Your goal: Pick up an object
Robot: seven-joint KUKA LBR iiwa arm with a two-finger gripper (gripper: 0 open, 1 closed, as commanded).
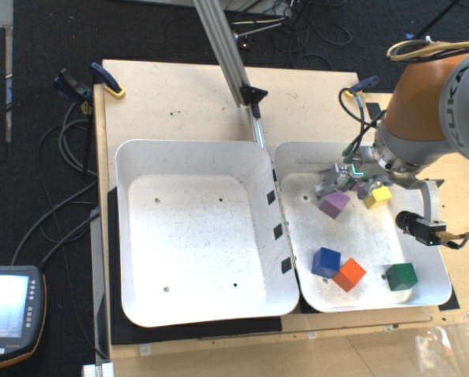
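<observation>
Pale wood makes up the table (187,104), which carries two shallow white bins side by side, with cables trailing over the dark floor around it. Down in the right bin (430,293), near its far edge, the tool (352,175) sits low among the blocks; whether it is released or clenched I cannot tell, since the wrist and its fittings cover that part. Just beside the tool, toward the table's near edge, lies a purple block (334,203), tilted, and on the other side a yellow block (376,195) sits close under the wrist. Neither can be seen gripped.

Further out, toward the right bin's near edge, a blue block (326,262) and an orange block (349,275) lie touching, and a green block (401,276) stands apart near the bin's near right corner. The left bin (132,210) holds no blocks.

By my reading the pick is not yet done: every block looks to rest on the bin floor, nothing is lifted. Closing on a block, likely purple or yellow, and raising it remain.
</observation>
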